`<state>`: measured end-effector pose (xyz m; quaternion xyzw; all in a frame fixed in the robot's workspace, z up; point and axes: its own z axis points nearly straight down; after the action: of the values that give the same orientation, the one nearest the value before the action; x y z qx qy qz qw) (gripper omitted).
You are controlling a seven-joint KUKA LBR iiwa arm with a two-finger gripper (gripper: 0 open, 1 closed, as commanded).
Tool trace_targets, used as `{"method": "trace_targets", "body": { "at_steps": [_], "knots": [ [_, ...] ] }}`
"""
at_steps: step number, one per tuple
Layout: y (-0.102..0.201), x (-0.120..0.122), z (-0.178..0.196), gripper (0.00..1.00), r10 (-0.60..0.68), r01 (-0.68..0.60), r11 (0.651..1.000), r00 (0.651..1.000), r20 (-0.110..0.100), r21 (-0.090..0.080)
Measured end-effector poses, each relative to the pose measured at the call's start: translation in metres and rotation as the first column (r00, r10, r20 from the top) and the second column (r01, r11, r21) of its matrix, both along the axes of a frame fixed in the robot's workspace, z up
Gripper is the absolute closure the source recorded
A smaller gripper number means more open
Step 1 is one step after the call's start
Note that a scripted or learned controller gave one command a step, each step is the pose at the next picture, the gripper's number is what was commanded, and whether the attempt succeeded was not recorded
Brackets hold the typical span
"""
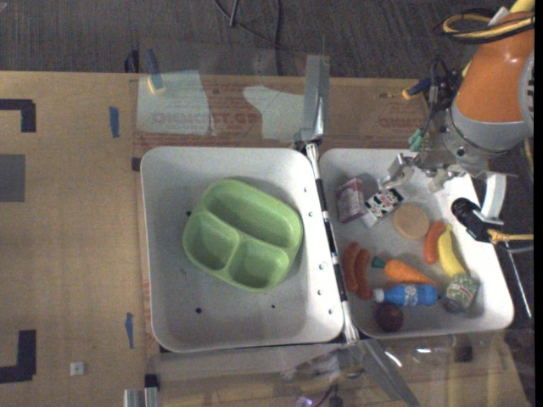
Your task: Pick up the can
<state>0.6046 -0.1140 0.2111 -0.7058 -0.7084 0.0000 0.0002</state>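
A small can [461, 293] with a green label lies near the front right corner of the right bin [501, 312], beside a banana [451, 254]. A second can-like thing, a pinkish cylinder [349, 200], lies at the bin's back left. My gripper [414, 173] hangs over the back of the right bin, above a black and white carton [383, 202] and a tan disc [411, 220]. It is well away from the green-labelled can and nothing shows in its grasp.
The right bin also holds a blue bottle [409, 295], a carrot [405, 271], red sausages [356, 270], an orange hotdog [433, 240] and a dark plum [389, 316]. A green divided plate [243, 234] lies in the left bin [161, 185]. A metal divider [316, 108] stands behind the bins.
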Motion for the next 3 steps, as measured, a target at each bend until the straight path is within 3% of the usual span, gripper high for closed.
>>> {"method": "trace_targets", "body": {
  "at_steps": [1, 2, 3],
  "knots": [
    [-0.005, -0.019, -0.111, 0.0, -0.01, 0.01, 1.0, 1.0, 0.014, -0.002],
    [-0.034, -0.001, -0.115, 0.0, 0.013, -0.013, 1.0, 1.0, 0.024, -0.004],
    [-0.074, 0.057, -0.117, 0.0, 0.045, -0.043, 0.999, 0.998, -0.048, 0.027]
  ]
}}
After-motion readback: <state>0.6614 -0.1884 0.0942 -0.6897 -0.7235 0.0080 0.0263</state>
